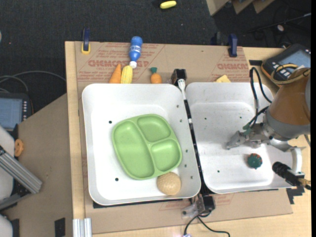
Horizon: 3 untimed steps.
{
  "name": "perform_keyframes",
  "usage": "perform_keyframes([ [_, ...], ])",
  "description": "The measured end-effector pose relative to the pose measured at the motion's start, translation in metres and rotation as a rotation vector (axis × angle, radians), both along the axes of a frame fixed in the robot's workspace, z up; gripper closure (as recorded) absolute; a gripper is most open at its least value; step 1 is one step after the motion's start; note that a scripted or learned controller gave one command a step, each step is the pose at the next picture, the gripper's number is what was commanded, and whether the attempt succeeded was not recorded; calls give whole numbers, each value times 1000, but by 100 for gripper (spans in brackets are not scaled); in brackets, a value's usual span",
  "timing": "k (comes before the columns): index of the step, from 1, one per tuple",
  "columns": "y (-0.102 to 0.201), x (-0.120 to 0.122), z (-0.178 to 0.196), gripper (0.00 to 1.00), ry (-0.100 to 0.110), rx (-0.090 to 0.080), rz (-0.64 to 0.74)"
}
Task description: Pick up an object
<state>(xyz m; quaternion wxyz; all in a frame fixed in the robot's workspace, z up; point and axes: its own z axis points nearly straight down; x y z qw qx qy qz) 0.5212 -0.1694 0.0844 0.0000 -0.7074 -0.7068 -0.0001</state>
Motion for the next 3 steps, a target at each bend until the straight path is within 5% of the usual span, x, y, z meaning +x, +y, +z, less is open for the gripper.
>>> perform_keyframes([
  [1,18,68,1,0,-7,-2,5],
  [2,-50,148,25,0,-2,2,1],
  [3,9,102,-1,0,7,5,4],
])
